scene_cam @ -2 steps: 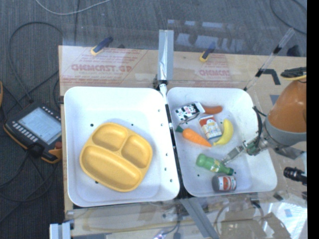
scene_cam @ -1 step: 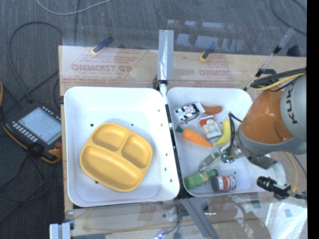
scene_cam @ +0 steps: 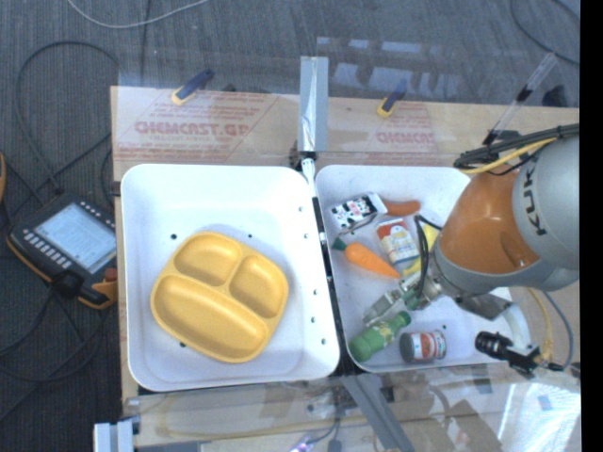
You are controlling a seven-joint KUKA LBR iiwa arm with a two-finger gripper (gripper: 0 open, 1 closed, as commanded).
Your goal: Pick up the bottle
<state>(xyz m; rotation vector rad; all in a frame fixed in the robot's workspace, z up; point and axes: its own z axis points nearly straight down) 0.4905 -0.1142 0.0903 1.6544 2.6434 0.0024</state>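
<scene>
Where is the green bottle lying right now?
The green bottle lies tilted near the front edge of the right bin, just left of a small red-labelled can and below the orange carrot.

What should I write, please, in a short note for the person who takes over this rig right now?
Claw: low in the right bin, just above the green bottle's cap end; whether it grips cannot be judged.
Bottle: lying on its side near the front wall of the right bin, beside a small can.
Also there: carrot, small printed box.
Left bin: holds a yellow divided tray.
Done: approach to the bottle.
Left: grasp and lift it.
</scene>
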